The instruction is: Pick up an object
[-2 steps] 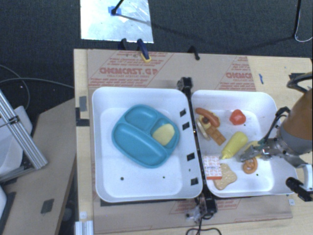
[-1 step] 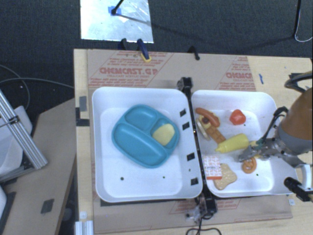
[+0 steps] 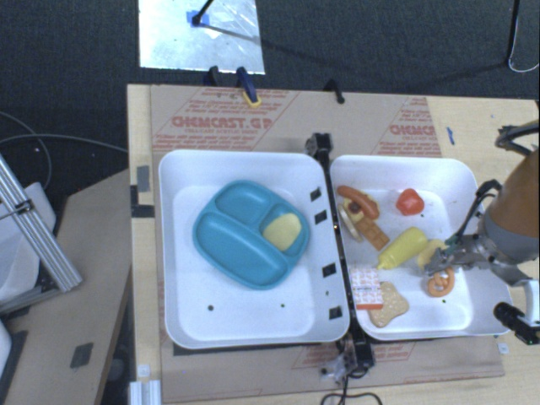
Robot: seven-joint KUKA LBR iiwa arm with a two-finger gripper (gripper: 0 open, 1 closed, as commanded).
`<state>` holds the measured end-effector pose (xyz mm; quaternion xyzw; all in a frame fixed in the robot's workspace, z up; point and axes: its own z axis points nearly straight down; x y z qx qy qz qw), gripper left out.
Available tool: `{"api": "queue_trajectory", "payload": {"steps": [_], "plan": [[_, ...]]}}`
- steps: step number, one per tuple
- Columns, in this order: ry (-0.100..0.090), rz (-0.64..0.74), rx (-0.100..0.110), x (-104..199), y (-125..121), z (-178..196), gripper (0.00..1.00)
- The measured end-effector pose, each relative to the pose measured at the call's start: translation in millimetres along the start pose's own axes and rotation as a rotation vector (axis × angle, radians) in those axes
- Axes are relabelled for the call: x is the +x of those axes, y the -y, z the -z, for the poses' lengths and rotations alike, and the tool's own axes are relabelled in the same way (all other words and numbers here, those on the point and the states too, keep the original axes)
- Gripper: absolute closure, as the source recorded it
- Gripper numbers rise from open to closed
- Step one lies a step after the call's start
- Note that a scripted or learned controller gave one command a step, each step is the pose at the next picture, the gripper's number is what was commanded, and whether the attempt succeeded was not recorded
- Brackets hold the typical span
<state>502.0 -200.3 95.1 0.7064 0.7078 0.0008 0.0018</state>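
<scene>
The arm is seen reaching in from the right, its gripper lowered into the right bin, just above a pretzel and beside a yellow mustard bottle. Whether the jaws are open or closed cannot be told. A red tomato, a hot dog and a slice of toast are also found there. In the left bin, a blue divided plate is seen carrying a yellow piece.

Only readable bit is red "CHEMCAST" lettering printed on the cardboard sheet under the bins, once per side; the rest's too blurry.
</scene>
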Motion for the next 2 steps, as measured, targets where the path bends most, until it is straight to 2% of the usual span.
{"api": "queue_trajectory", "payload": {"steps": [1, 2], "plan": [[-0.005, 0.013, -0.002, 105, -35, 27, 1.00], [-0.003, 0.009, -0.005, 165, -14, 131, 1.00]]}}
